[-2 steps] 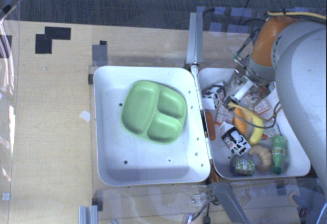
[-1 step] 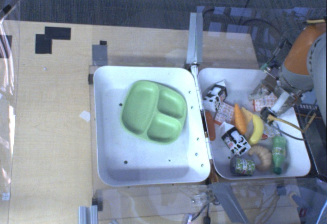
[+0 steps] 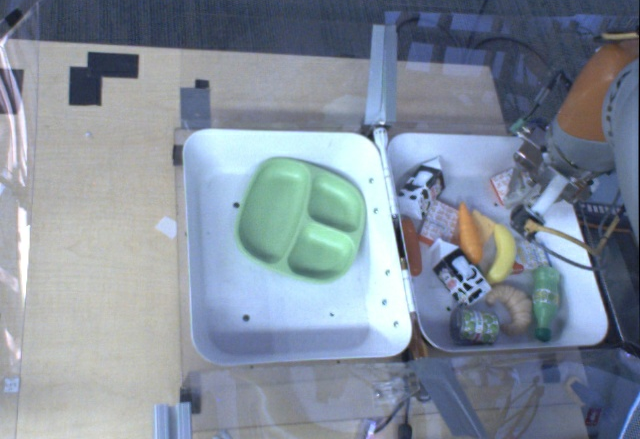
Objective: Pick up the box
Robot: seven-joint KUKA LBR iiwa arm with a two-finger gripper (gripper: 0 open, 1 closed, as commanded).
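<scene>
In the right bin, a small red and white box lies near the far right side. My gripper hangs right over the box's right edge, and the arm comes in from the right. A flat pale box with a red pattern lies near the middle of the bin. Two black and white cartons sit in the same bin, one at the far left and one toward the front.
The right bin also holds a carrot, a banana, a croissant, a green bottle, a dark can and an orange stick. The left bin holds a green divided tray.
</scene>
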